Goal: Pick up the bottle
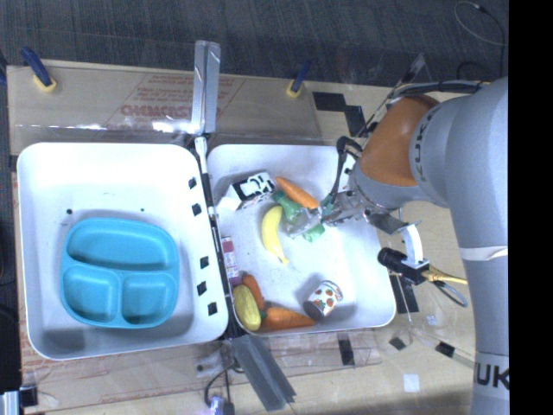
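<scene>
A small clear bottle [300, 221] with a green end lies in the right bin [363, 275], between a banana [274, 233] and an orange carrot [298, 194]. My gripper [327, 213] reaches in from the right and sits right against the bottle's right end, low over the bin floor. The grey arm with its orange band [393, 150] hangs over the bin's right rim and hides the gripper's upper part.
The right bin also holds a black-and-white item [253, 186] at the back, a patterned cup [324, 299], a second carrot [285, 317] and a yellowish corn cob [247, 305] at the front. A blue divided tray [121, 273] lies in the left bin [43, 180].
</scene>
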Controlling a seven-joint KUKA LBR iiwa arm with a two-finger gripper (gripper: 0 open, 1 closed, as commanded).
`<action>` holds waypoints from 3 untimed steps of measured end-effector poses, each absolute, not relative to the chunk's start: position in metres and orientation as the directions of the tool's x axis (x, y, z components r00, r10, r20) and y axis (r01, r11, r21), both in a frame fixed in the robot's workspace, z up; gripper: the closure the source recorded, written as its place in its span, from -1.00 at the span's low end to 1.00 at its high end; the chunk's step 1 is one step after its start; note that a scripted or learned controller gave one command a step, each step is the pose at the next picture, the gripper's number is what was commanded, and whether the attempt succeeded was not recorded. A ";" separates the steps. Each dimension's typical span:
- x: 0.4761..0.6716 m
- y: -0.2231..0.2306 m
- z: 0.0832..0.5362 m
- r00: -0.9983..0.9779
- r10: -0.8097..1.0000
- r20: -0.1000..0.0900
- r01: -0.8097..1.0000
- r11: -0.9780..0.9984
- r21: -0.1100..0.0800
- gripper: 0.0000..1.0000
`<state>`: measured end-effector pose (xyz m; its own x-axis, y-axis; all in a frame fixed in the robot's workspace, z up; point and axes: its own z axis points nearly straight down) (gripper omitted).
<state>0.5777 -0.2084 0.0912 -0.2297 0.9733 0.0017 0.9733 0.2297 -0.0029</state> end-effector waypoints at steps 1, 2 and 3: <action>0.620 -0.210 0.093 -0.374 0.927 0.000 0.927 0.374 -0.002 -1.00; 0.610 -0.170 0.105 -0.258 0.966 0.002 0.966 0.258 -0.003 -1.00; 0.615 -0.198 0.092 -0.274 0.962 -0.001 0.962 0.274 0.000 -1.00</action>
